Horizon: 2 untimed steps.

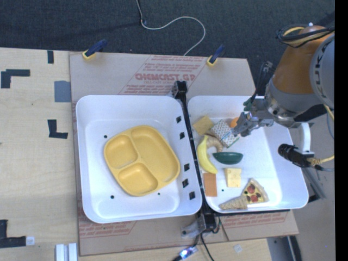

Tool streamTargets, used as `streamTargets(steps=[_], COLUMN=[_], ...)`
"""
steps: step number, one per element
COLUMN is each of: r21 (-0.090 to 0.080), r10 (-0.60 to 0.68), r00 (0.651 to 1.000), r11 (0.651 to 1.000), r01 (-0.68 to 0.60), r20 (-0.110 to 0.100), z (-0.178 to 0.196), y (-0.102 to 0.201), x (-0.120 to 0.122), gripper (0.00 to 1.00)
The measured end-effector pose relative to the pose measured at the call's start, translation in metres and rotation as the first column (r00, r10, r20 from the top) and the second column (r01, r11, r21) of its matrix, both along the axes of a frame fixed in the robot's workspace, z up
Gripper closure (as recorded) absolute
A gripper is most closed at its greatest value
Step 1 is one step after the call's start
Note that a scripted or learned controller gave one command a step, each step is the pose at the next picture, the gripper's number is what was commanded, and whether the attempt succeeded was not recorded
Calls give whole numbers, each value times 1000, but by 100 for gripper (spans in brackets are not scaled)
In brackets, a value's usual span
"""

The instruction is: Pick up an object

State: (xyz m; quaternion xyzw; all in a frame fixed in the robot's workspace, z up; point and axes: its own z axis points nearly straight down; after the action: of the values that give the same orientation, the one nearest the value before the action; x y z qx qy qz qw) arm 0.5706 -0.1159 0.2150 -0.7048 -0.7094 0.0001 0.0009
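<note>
We see two bins (89, 145) of smooth, glossy white plastic. The yellow tray (142, 159) in the left one looks like matt plastic. Beneath them lies a sheet of plain brown cardboard (157, 75), printed in red, on a pale wood-look bench (32, 162). The arm (302, 69) shows a glossy orange shell.

Yellow divided plate (141, 160) in left bin (89, 145); hand (243, 125) over right bin (288, 184) beside patterned packet (223, 132), banana (205, 156).

Bins: 2, white, left bin (87, 145) and right bin (283, 184)
Yellow divided plate (141, 159): 1, left of frame
Banana (205, 157): 1
Pizza slice (247, 194): 1
Green bowl (227, 157): 1
Cheese pieces: 2, upper (203, 125), lower (234, 177)
Clamps: 2, left clamp (94, 49), right clamp (215, 54)
</note>
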Motion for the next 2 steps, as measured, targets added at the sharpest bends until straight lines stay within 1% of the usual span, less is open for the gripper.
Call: streamTargets(steps=[1, 2], r21=[0, -2], r10=[0, -5], r00=[1000, 1000], r11=[1000, 1000], r01=[0, 5], r20=[1, -1], z=[0, -1], y=[35, 38], x=[22, 19], gripper=[100, 100])
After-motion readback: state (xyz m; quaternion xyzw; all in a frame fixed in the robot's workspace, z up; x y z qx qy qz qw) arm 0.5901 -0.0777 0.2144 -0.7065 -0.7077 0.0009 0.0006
